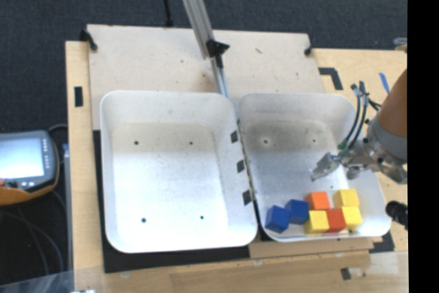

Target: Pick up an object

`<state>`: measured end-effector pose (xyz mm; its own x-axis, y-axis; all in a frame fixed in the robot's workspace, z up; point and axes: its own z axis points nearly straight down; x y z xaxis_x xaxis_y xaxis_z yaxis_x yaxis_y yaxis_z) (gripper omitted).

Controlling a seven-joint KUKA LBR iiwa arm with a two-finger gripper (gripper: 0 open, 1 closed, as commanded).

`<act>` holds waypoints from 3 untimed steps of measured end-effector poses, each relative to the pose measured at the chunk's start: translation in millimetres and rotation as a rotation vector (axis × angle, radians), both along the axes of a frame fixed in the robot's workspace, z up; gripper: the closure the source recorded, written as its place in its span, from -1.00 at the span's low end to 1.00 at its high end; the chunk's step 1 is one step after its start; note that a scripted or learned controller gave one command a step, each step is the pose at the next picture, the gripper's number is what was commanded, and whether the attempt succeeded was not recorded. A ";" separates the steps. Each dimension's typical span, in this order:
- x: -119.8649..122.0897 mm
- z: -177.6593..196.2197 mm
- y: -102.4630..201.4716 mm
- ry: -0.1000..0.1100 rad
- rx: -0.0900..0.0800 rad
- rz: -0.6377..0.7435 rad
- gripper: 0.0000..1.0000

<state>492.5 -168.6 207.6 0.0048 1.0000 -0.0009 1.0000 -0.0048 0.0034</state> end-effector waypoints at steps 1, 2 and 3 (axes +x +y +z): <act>1.2 11.0 -1.1 -0.005 -0.002 0.000 1.00; 42.1 -27.5 -26.9 0.002 -0.004 0.000 1.00; 58.7 -111.0 -35.4 0.000 -0.003 0.003 1.00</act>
<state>551.2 -204.0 96.5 0.0017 1.0000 -0.0035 1.0000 -0.0016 0.0034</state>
